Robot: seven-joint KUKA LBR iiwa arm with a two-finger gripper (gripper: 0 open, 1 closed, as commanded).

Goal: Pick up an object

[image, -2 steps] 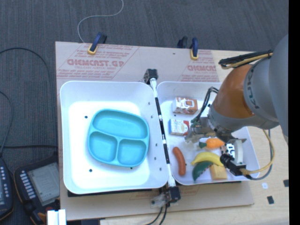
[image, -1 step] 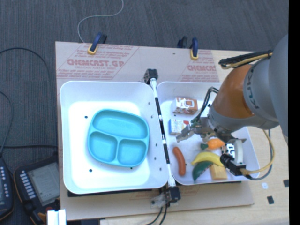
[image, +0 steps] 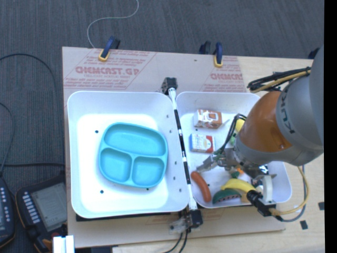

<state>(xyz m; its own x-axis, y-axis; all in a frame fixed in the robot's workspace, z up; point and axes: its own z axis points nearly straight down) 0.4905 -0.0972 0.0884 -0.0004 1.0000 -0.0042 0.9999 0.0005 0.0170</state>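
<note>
The right bin [image: 185, 101] holds several small items. A brown and white carton [image: 208, 119] lies at the back, with a red and white packet [image: 201, 142] in front of it. A red sausage [image: 200, 186], a yellow banana [image: 237, 185] and a watermelon slice [image: 225, 196] lie near the front wall. My gripper [image: 220, 162] hangs low over the middle of this bin, just right of the packet and above the banana. The arm's orange band [image: 260, 123] covers the bin's right part. A yellow piece [image: 238, 124] peeks out beside the band.
The left bin [image: 73, 141] contains a blue divided plate [image: 132, 154]. A ridge [image: 179, 136] separates the two bins. Clamps [image: 108, 47] hold the board at the back. A pendant [image: 39, 210] lies at the lower left, off the bench.
</note>
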